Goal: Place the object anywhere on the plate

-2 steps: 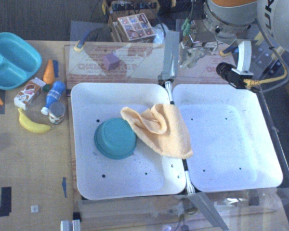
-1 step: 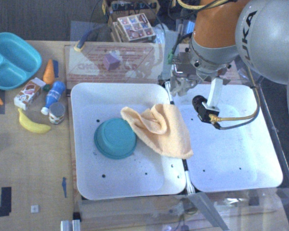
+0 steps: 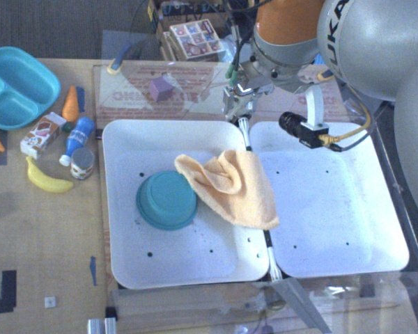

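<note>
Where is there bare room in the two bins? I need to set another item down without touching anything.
The right bin is bare floor right of the yellow cloth. In the left bin, free strips run along the near and left walls. Its middle is crowded: the teal plate touches the cloth, which drapes over the divider.
</note>
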You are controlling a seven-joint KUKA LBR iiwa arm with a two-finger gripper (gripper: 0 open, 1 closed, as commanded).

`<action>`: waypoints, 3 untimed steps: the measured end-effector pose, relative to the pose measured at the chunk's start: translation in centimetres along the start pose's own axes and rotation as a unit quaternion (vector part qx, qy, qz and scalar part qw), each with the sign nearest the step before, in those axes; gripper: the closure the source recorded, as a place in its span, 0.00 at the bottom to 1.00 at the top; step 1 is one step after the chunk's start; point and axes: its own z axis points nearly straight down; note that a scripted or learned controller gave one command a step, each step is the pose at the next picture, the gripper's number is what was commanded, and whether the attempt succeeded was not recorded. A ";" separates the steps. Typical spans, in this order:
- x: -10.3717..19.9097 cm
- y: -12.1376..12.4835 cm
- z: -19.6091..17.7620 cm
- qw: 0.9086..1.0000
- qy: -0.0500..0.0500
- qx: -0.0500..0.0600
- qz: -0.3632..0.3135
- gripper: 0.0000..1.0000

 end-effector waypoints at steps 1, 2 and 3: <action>-2.4 0.5 -4.0 0.991 0.000 0.000 0.137 1.00; -2.3 0.5 -5.0 0.937 0.000 0.001 0.350 1.00; -5.6 -1.0 -0.4 0.845 -0.001 0.006 0.534 1.00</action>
